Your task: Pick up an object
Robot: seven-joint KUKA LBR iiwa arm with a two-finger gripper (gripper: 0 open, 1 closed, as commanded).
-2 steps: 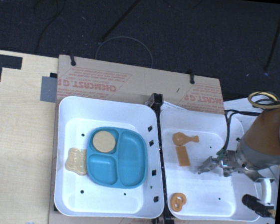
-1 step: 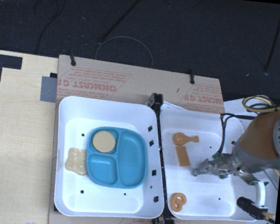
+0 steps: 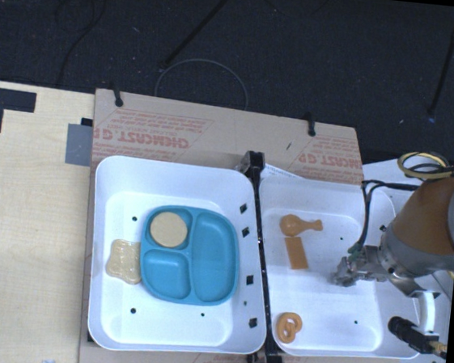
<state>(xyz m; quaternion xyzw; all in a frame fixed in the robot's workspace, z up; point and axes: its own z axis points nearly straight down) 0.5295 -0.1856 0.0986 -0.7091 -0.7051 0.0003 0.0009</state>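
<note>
Fingers on the gripper (image 3: 348, 273) are too blurred to read as apart or together, and nothing shows between them as the arm (image 3: 421, 227) reaches low over the right bin (image 3: 360, 334), close to its right wall. Candidates for the pick lie to the gripper's left: a brown block (image 3: 297, 254) near the bin's middle, a tan spoon (image 3: 299, 224) just above it, touching or nearly so, and an orange ring (image 3: 288, 327) by the front wall, well apart from both. The left bin (image 3: 121, 181) holds a blue tray (image 3: 202, 259) with a round biscuit (image 3: 168, 228) in its rear left compartment and a pale cracker (image 3: 124, 261) against the tray's left edge. Risks look plain from this position: the gripper hangs over bare floor, so a close here would likely catch nothing. A descent onto the block could nudge the spoon beside it or push the flat piece away rather than grip it. The bin's wall sits close to the wrist, and a sideways move may scrape it. The ring, tucked by the front wall, leaves little room for a finger on that side.
</note>
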